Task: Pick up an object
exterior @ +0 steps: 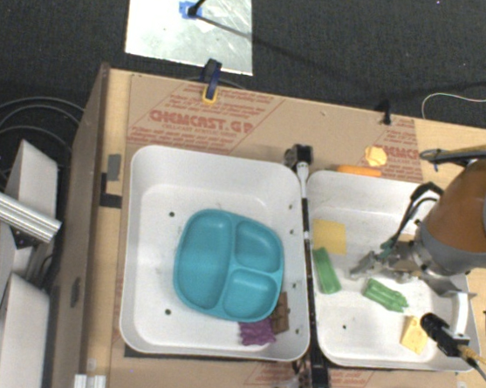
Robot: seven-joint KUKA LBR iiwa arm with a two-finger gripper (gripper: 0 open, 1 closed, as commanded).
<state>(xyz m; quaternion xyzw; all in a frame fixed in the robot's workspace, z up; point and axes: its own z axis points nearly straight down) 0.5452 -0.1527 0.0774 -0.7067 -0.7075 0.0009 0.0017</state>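
Cardboard-covered bench [235,113] bearing left white bin [147,221] beside right white bin [357,339], rims touching.

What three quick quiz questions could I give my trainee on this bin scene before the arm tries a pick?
1. True or false: the blue divided plate lies in the right bin.
2. Which bin is the gripper above? A) left bin B) right bin
3. Fill in: the purple object sits just beyond the plate's near edge, in the ____ bin.

Key: 1 false, it lies in the left bin. 2 B. 3 left.
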